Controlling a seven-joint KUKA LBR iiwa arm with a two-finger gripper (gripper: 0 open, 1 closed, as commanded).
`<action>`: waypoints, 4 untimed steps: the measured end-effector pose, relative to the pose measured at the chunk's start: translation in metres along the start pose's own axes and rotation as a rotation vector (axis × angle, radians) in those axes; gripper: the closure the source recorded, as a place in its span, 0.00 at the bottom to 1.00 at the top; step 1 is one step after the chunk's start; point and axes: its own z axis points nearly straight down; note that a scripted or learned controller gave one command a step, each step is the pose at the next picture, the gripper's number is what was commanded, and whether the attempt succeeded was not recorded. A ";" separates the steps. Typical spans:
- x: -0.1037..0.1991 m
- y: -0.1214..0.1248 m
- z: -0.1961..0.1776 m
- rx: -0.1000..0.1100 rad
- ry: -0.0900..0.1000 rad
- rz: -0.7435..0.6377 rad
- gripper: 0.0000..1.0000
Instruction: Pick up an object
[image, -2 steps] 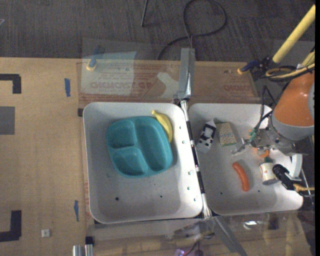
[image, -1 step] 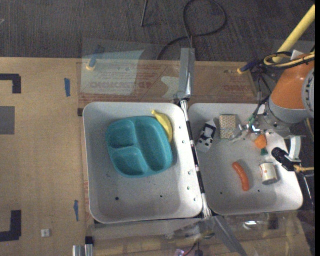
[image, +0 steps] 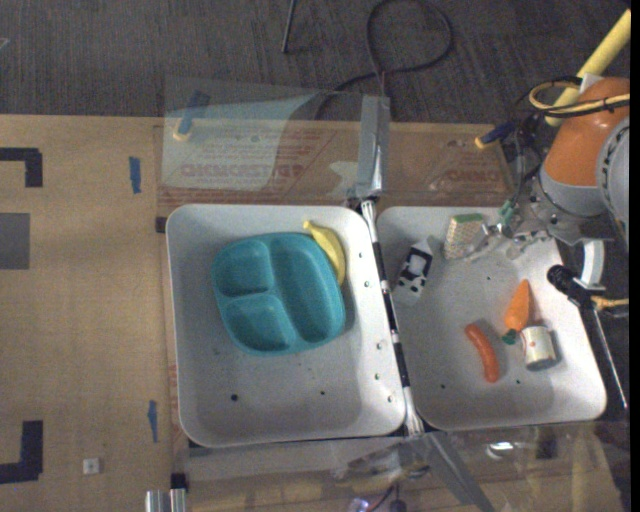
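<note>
The pincer (image: 497, 226) was seen at the far edge of the right bin (image: 580, 400), just beside a small checkered block (image: 463, 235); whether it was spread or pressed together could not be told. In that bin a carrot (image: 517, 306), an orange sausage (image: 483, 352), a small white cup (image: 539, 347) and a black-and-white object (image: 413, 272) were laid. In the left bin (image: 290, 405) a teal divided plate (image: 280, 291) was set, with a banana (image: 330, 246) touching its far rim
</note>
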 end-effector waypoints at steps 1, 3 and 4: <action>-0.002 -0.067 -0.025 -0.012 -0.018 -0.018 0.00; 0.050 -0.115 -0.223 -0.014 -0.021 -0.081 0.00; 0.058 -0.144 -0.105 -0.011 -0.019 -0.096 0.00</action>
